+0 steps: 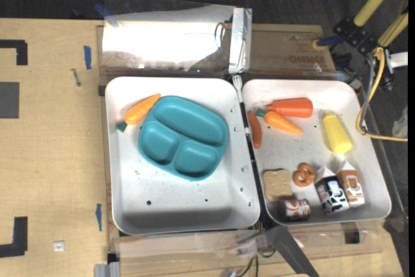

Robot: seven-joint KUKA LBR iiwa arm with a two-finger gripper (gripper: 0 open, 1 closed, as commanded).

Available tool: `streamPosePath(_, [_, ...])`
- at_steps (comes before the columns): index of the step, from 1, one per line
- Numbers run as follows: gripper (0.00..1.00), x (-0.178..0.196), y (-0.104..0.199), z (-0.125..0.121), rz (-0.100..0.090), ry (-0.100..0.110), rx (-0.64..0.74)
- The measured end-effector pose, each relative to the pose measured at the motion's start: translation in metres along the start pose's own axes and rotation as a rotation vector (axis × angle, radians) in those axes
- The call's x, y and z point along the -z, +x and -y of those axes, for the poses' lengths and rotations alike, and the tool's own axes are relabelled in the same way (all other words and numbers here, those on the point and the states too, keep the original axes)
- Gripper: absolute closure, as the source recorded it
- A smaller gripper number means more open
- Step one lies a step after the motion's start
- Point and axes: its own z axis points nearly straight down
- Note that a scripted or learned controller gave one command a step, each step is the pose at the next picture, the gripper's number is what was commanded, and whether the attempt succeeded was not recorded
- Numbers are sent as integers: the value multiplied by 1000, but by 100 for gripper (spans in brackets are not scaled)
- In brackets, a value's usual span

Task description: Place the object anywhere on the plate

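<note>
Plate (183, 136), teal with three compartments, sits mid left bin (130, 204), long axis running upper left to lower right; one carrot (141, 109) lies tilted at its upper-left rim, touching or just beside it, not on it. Other candidates lie in right bin (373, 204): two carrots (283, 121) upper left, yellow piece (337, 133) at right, toast (277, 183), donut (303, 173) and cartons (332, 194) along lower edge. Claw state: cannot tell. Any pick from right bin must travel left across the divider to reach plate
</note>
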Motion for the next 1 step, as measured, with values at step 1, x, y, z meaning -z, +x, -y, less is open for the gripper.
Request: streamPosePath(1, [100,-99,-25,-5,17,3,-3])
